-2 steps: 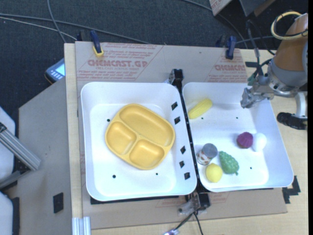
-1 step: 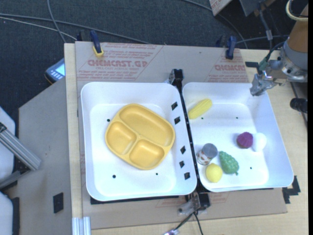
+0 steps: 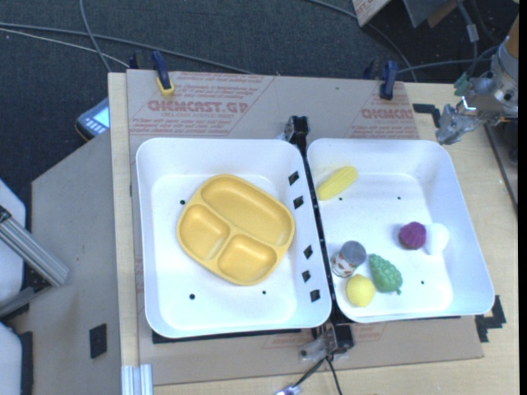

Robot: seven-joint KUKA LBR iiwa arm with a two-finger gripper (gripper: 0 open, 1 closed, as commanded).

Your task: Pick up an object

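The right bin [image 3: 428,167] holds a yellow corn cob [image 3: 337,182] near its far left corner. A purple ball-like object [image 3: 412,235] lies by the right wall, touching a small white object [image 3: 436,237]. Toward the front sit a small grey tin [image 3: 350,257], a green bumpy vegetable [image 3: 384,273] and a yellow lemon-like fruit [image 3: 361,290], close together. My gripper [image 3: 451,127] hangs at the far right, above the bench just outside the right bin's far corner, well away from all the objects. Nothing shows between its fingers.
The left bin [image 3: 156,220] contains a yellow divided plate [image 3: 235,229]. A black divider strip [image 3: 306,212] runs between the bins. Blue clamps [image 3: 162,72] [image 3: 386,78] hold the board at the back. Cables cross the dark floor behind.
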